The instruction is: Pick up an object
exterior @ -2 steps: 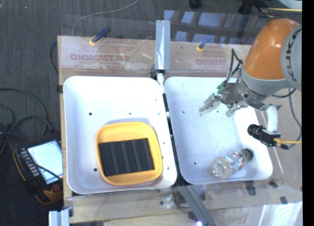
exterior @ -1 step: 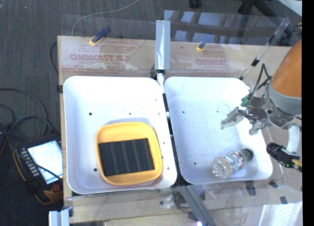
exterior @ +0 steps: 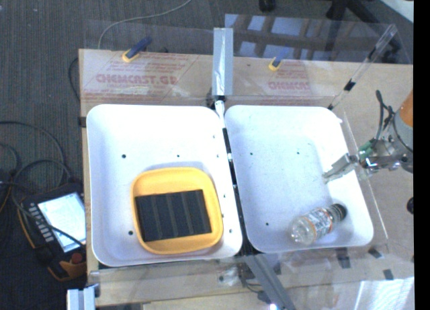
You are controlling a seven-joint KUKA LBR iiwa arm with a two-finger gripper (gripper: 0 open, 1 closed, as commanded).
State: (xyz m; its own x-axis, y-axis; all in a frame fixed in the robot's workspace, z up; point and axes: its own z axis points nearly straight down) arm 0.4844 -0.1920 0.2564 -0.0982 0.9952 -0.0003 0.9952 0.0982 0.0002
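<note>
- The desk (exterior: 134, 76) holds two white bins side by side.
- The left bin (exterior: 114, 134) has a yellow tray (exterior: 177, 209) in it, with a dark ribbed part in its middle.
- The right bin (exterior: 282, 140) has a clear plastic bottle (exterior: 316, 223) in it. The bottle lies on its side near the front right corner, and its dark cap points to the right.
- The arm comes in from the right. Its hand (exterior: 346, 165) hangs over the right edge of the right bin, up and to the right of the bottle.
- The hand is not touching the bottle. There is a gap between them.
- I cannot tell if the hand is spread apart or pressed together. It looks too small and thin from here. Nothing seems to be in it.
- I think the bottle is the best thing to pick, because it is the closest.
- To do this well, the hand should move over the middle of the bottle, not over the cap.
- It should turn so that it closes across the bottle's thin side, not along its long side.
- It should go down slowly. The bottle is round and may roll away.
- The bin wall is close by, so the hand should take care not to bump it.
- The bottle looks soft, so a gentle squeeze is best.
</note>
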